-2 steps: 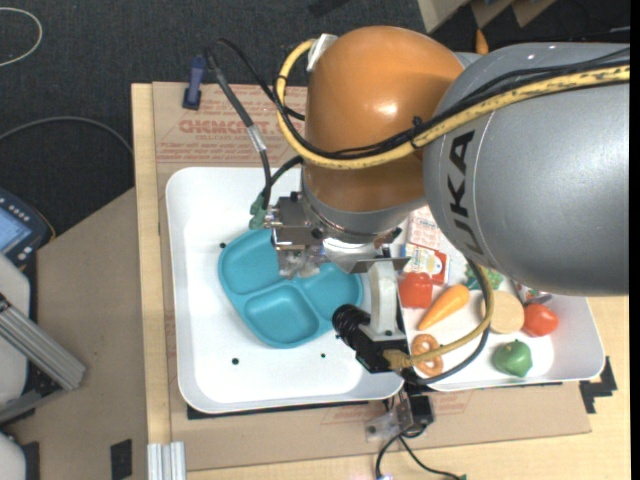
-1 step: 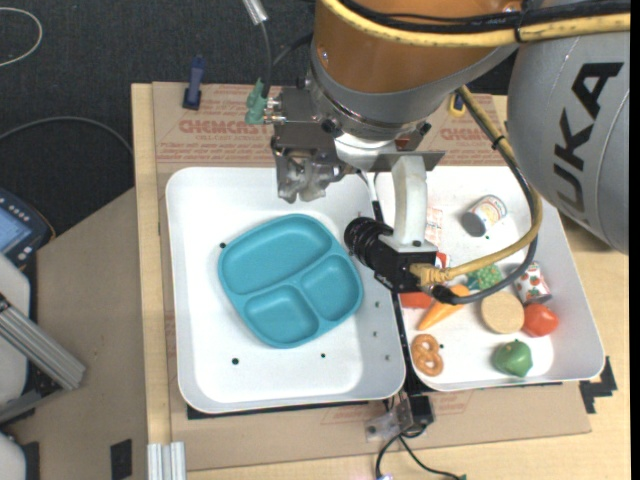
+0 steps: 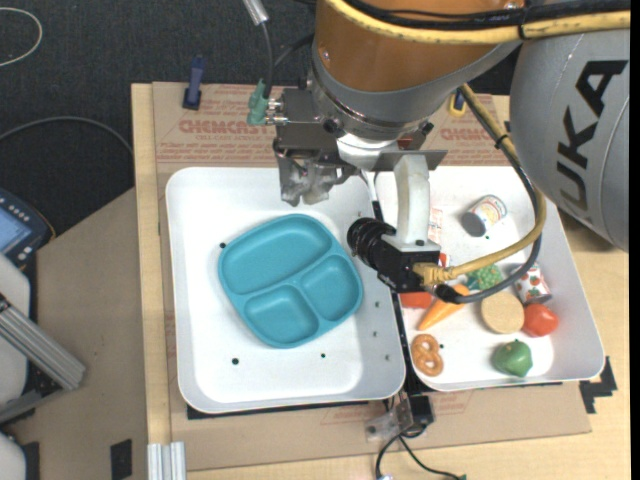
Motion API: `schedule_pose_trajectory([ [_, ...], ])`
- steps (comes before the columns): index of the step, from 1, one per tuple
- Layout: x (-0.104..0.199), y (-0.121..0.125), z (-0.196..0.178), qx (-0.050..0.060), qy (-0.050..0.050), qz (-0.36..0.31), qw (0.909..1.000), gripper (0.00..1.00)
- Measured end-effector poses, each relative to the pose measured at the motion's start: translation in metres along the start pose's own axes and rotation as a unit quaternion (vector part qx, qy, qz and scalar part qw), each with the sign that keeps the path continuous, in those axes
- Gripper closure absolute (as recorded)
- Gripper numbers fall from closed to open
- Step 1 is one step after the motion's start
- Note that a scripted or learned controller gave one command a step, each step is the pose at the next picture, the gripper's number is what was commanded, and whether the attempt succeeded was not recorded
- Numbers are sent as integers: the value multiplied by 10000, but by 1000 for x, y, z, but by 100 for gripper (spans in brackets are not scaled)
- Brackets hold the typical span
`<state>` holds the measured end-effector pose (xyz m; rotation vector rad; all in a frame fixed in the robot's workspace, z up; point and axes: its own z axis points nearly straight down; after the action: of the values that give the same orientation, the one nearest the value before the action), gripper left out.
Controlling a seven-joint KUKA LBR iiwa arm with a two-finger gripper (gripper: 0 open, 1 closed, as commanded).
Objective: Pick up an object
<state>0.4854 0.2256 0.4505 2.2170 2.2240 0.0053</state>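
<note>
Gripper (image 3: pixel 308 186) over the left bin (image 3: pixel 190 308)
Plate (image 3: pixel 290 280) lies just beside it, nearer the camera; whether the gripper is open or closed cannot be told.

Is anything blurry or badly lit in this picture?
Camera view: the orange-banded arm, nearest the lens, looks oversized and a little soft; the blue plate and the toy carrot are sharper. Light is even, the plate casting just a faint shadow on the left bin; no harsh glare.

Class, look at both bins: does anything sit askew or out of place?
The teal divided plate lies turned at a slant in the left bin, its edges out of line with the bin's walls. Nothing looks spilled or broken.
</note>
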Motion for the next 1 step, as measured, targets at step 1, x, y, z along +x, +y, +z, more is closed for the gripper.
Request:
schedule_pose_trajectory([
  [1,1,0,-10,-15,4,-8,10000,100],
])
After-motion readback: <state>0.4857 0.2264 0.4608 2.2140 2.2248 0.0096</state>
